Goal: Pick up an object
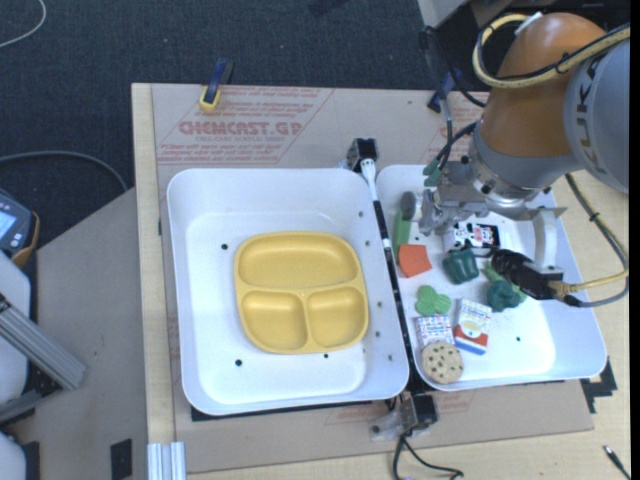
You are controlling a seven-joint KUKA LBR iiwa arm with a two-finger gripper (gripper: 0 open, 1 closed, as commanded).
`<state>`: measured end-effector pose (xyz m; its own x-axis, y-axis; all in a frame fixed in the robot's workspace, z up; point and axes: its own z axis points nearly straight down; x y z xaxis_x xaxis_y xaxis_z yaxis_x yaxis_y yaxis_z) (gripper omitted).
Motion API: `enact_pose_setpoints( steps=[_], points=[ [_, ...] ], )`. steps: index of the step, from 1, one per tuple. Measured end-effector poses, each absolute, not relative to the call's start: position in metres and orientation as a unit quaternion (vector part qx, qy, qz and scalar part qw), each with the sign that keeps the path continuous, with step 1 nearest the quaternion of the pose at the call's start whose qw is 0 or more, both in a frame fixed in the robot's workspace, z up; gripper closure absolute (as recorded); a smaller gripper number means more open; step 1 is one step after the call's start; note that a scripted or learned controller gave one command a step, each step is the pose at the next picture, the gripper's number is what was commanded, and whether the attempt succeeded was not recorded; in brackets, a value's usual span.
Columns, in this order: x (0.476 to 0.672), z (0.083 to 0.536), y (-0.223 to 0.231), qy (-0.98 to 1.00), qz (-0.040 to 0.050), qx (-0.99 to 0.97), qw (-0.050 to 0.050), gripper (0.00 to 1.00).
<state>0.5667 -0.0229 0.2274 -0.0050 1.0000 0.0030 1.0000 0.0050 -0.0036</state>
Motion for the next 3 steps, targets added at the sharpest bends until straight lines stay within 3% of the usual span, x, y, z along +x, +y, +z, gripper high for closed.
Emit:
enact_pose_setpoints(
  steps=[2, 3],
  points=[
    [0.509, 0.226, 0.056, -0.708, 0.0012, -0.706, 0.003, 1.0],
    [0.515, 0.235, 0.066, -0.708, -0.0008, -0.707, -0.001, 1.0]
  ],
)
